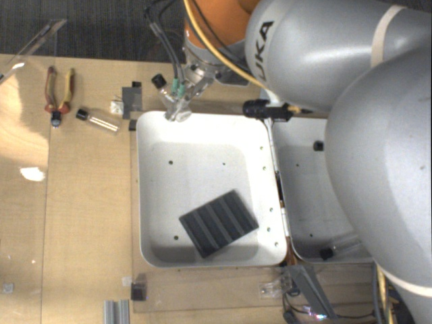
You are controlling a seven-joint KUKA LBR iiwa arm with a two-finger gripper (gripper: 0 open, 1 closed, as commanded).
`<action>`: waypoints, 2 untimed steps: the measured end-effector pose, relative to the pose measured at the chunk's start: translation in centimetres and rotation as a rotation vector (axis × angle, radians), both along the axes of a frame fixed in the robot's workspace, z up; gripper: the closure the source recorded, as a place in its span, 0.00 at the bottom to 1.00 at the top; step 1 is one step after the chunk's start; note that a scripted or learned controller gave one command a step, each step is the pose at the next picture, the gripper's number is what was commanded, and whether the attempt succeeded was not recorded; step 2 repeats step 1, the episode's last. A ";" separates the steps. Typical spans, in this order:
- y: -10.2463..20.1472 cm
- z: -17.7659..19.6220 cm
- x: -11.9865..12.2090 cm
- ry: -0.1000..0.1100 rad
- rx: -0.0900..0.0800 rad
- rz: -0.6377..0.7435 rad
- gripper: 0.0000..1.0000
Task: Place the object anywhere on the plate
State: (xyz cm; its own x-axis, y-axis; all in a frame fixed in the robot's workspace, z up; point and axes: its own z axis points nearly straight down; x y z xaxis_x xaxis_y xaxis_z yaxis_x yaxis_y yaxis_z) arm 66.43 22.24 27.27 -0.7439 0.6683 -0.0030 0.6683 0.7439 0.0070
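Jaws state I cannot tell; the gripper (178,113) hangs over the far rim of the left bin (152,181), near its far left corner. A dark ribbed plate (219,223) lies tilted on that bin's floor toward the near wall, with bare white floor open around it. Pliers (59,94) rest on the counter (81,214), well left.

Single fixed camera above the worktop (88,201), looking down at a slant, close enough for the left bin (202,147) to sit mid-frame, right bin (304,181) partly hidden beneath the grey arm (351,79) entering from the right
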 end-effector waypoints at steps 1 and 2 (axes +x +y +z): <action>1.0 -8.7 -0.5 0.002 -0.002 0.139 1.00; 1.0 -8.7 -0.5 0.002 -0.002 0.139 1.00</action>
